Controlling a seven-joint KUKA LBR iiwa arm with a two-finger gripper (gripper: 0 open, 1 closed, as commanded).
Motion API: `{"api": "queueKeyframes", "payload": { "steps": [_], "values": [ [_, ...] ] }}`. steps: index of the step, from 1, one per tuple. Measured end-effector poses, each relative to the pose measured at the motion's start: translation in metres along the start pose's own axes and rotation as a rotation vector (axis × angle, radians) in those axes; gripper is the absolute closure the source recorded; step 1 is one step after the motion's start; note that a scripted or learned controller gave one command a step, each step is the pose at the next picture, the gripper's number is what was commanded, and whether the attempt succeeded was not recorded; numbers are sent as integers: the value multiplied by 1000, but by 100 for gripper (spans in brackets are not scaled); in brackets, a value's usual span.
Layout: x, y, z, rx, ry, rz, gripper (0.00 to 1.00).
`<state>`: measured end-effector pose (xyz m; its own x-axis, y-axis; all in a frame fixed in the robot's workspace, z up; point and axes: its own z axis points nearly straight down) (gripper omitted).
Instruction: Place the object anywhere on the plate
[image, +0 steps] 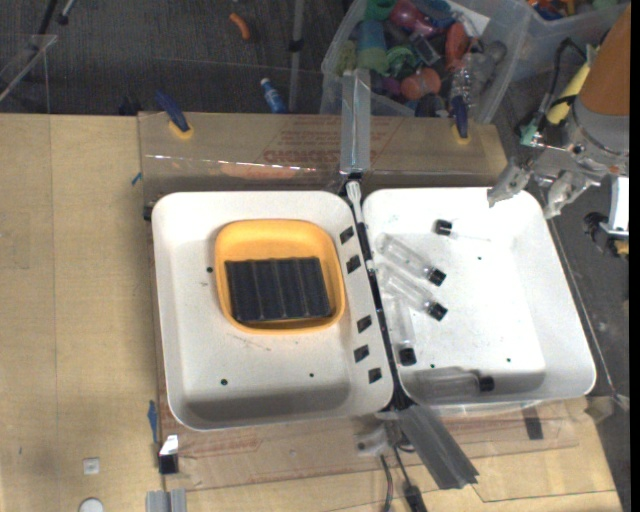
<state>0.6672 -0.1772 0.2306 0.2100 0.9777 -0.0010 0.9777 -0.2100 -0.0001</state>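
Clear tubes (412, 262) with black caps are what the task concerns; several lie loose in the right bin (520, 300), most of them gathered along its left wall, next to the divider (362, 290) between the two bins. One black cap (443, 228) sits alone a little toward the bin's far side, and another tube (455, 380) rests against the near wall. None has yet been taken up.

The plate (278, 275) — orange-rimmed, with a dark ribbed insert — sits in the left bin (185, 330), just across the divider from the tubes.

The gripper (528, 185) is seen above the right bin's far right corner, well apart from the tubes. Its fingers are spread, with nothing between them.

The tubes are judged to be light, stiff and smooth — probably thin plastic, which would slip under a loose pinch and roll if nudged. Being transparent, their outlines are hard to make out against the white floor; the black caps give the surest marks. A hold across the barrel near a cap would likely be best, taken crosswise so the tube cannot roll away. The crowding near the divider leaves little room for a finger on that side, so the tube lying farthest from the divider is judged the easier pick
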Motion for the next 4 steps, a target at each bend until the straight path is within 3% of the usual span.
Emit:
{"api": "queueKeyframes", "payload": {
  "steps": [1, 2, 3, 4],
  "values": [
    [-2, 0, 11, 3, 1, -225, 0],
    [-45, 10, 26, -2, 0, -437, 0],
    [-32, 8, 13, -4, 0, -747, 0],
    [-44, 10, 26, -3, 1, -1082, 0]
  ]
}}
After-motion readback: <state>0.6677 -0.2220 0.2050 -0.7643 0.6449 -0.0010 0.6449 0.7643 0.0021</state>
